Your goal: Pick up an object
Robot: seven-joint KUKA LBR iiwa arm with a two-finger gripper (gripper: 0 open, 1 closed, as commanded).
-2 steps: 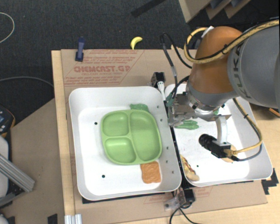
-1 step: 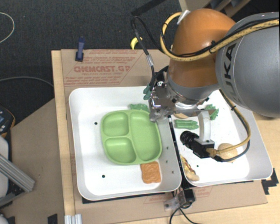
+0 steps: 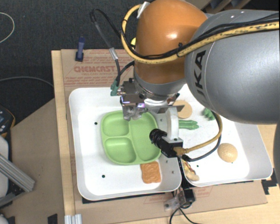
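Note:
A light green divided plate (image 3: 125, 142) lies in the middle of the left bin (image 3: 86, 148). Just in front of it, near the bin's front edge, sits an orange waffle-like piece (image 3: 151, 172). My gripper (image 3: 154, 122) hangs low over the plate's right rim, by the wall between the two bins, and the wrist and cables hide its tips. In the right bin (image 3: 252, 167) are a tan round biscuit (image 3: 184, 110), a green pod-like toy (image 3: 188, 124), a small green piece (image 3: 208, 113) and a tan bun-like ball (image 3: 227, 152).
The grey arm and its orange band (image 3: 167, 35) cover the back of both bins. A yellowish item (image 3: 190, 171) lies at the right bin's front left corner under a cable. Both bins stand on a cardboard sheet (image 3: 66, 112), with a blue clip (image 3: 79, 49) at its far edge.

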